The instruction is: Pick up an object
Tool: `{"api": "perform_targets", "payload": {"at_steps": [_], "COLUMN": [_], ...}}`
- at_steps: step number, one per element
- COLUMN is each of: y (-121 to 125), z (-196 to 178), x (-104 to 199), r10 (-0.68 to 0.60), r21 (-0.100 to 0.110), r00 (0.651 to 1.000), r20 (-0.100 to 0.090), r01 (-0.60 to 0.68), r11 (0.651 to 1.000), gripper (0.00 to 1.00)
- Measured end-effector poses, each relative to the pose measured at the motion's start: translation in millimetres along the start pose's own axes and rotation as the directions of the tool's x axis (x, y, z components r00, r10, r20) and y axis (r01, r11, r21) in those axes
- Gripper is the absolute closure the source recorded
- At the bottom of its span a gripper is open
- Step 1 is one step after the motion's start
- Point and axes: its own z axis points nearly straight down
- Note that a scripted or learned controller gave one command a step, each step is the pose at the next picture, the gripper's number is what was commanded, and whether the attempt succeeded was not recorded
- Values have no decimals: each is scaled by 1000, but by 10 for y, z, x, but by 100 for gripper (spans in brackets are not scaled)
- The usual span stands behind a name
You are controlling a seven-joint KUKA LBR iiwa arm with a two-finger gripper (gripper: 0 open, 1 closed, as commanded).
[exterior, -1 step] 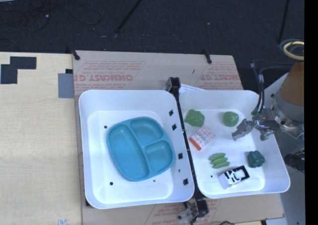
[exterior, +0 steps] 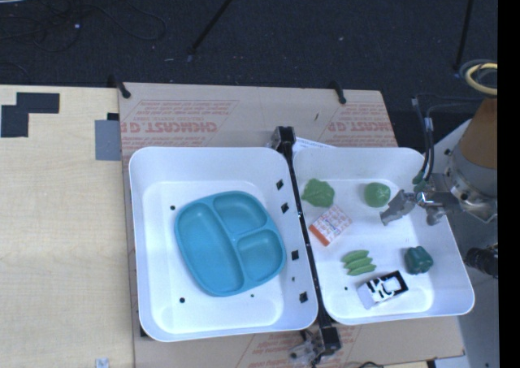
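Your tool (exterior: 400, 207) sits low over the right bin (exterior: 443, 297), near its right wall, reaching in from the arm (exterior: 479, 165) at the right edge. You can see grey finger parts pointing left toward the middle of the bin, but the view is too coarse to tell whether they are spread or clenched. Nothing shows between them, so you can't count anything as held.

Nearest item: a round light-green object (exterior: 376, 194) just left of the tool and slightly further back, close but not clearly touching. Toward the bin's near right corner you have a dark teal lump (exterior: 419, 260), apart from the tool. Further left along the back sits a bumpy green piece (exterior: 318, 192), near the divider. Below it lies a small flat red-and-white packet (exterior: 330, 224), tilted. Nearer the front there is a green pod-shaped item (exterior: 358, 261), and just beside it at the front a black-and-white box (exterior: 383, 287), angled.

All six candidates rest on the right bin's floor.

The left bin (exterior: 150, 277) holds a blue divided plate (exterior: 230, 240) with three compartments, lying flat and roughly centred. Both bins sit side by side on a brown cardboard sheet (exterior: 195, 114) on the pale wood surface (exterior: 57, 244). Dark floor with cables lies beyond the back edge.
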Motion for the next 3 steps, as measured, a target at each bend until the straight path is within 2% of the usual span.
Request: {"api": "perform_targets", "payload": {"at_steps": [1,2,3], "y": [-76,-36,-39], "z": [506,1127,1370], "x": [-68,-33,-21], "r10": [1,0,1], "r21": [5,4,1], "r00": [1000,1000,1000], "r20": [-1,-2,-1], "r01": [-1,0,-1], "r11": [1000,1000,1000], "gripper": [0,0,0]}}
